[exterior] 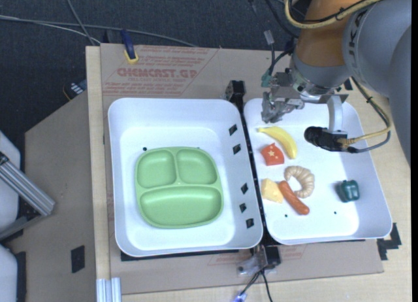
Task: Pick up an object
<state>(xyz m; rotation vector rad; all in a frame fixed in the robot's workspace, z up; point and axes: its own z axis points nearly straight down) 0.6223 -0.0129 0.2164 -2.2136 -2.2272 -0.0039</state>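
Arm body covers the far right corner of the right bin (pixel 372 183); the gripper (pixel 277 112) hangs above that bin's far left corner, its state too small and dark to tell. Right bin, six items: one banana (pixel 279 138) just below the gripper, strawberry (pixel 273 155), cheese wedge (pixel 271 190), shrimp (pixel 301 179), sausage (pixel 295 199), green pepper (pixel 348 191). Left bin (pixel 124 163): one green divided plate (pixel 179 185).

Pale green divided plastic plate (pixel 178 186), yellow curved toy banana (pixel 281 138), red toy strawberry (pixel 273 155), teal toy pepper (pixel 348 191), orange toy carrot (pixel 295 199), two shallow white bins (pixel 124 163).
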